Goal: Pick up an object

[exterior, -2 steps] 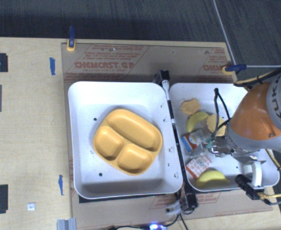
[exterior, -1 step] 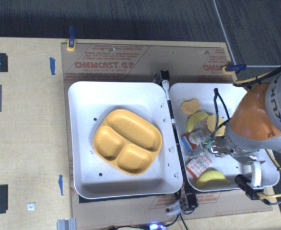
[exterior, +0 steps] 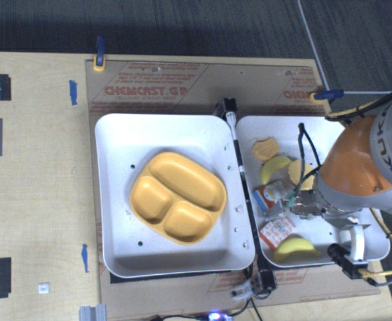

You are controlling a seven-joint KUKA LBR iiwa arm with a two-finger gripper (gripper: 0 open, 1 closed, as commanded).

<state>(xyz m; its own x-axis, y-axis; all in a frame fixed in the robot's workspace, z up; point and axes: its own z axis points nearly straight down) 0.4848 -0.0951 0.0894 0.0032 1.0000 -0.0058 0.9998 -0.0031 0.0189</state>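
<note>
The right bin (exterior: 376,249) holds several small items: a tan piece (exterior: 265,148) at the back, a yellow-green fruit (exterior: 274,169), a pale yellow wedge (exterior: 295,172), a small printed packet (exterior: 269,194), a red and white packet (exterior: 276,231) and a yellow banana-like piece (exterior: 295,247) at the front. My gripper (exterior: 295,203) reaches down into this bin from the right, just right of the printed packet and above the red and white packet. The wrist hides its tips.
The left bin (exterior: 116,139) holds a yellow divided plate (exterior: 176,196). A black divider (exterior: 239,172) runs between the bins. The arm's orange band (exterior: 356,162) and cables cover the right half of the right bin. Cardboard lies under both bins.
</note>
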